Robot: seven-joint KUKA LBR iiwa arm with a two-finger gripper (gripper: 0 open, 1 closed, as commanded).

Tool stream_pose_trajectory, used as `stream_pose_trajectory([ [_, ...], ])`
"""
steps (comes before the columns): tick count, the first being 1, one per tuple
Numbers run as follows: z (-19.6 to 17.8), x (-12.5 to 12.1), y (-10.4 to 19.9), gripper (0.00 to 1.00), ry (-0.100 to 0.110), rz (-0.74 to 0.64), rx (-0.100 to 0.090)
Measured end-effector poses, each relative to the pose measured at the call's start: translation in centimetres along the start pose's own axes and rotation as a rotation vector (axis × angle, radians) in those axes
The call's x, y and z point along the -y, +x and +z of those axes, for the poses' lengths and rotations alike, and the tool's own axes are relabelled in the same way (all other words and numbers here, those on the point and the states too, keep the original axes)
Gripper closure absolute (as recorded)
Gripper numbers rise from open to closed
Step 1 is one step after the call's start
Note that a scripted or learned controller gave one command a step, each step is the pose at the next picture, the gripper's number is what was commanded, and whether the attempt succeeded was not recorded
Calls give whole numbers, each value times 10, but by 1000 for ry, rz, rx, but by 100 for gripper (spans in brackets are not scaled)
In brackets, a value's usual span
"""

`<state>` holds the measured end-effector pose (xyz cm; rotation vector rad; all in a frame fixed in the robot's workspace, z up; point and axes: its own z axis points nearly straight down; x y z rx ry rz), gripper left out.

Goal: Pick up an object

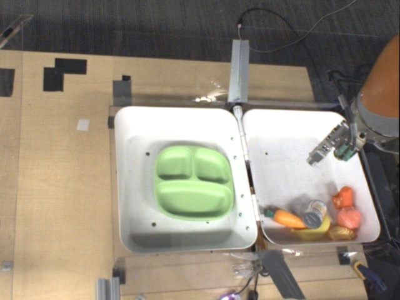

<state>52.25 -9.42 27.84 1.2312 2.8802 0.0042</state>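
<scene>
Several small toy foods lie bunched in the front right corner of the right bin (pixel 281 136). They include an orange carrot (pixel 287 218), a grey tin can (pixel 315 214) lying on a yellow banana (pixel 314 232), an orange-red pepper-like piece (pixel 342 197), a pinkish-red round fruit (pixel 349 217) and a brownish piece (pixel 341 232). My gripper (pixel 326 147) hangs over the right side of this bin, behind the pile and apart from it. No object shows at its tip.
The left bin (pixel 134 136) holds a green divided plate (pixel 192 181) at its middle. A raised metal divider (pixel 245 167) runs between the bins. The arm's orange band (pixel 382 86) is at the right edge. Cables lie behind the bench.
</scene>
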Motion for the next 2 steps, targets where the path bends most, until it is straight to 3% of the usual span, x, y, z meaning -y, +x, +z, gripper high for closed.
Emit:
stream_pose_trajectory([
  [1, 0, 0, 0, 0, 0, 0, 0],
  [2, 160, 19, 27, 0, 2, -286, -6],
])
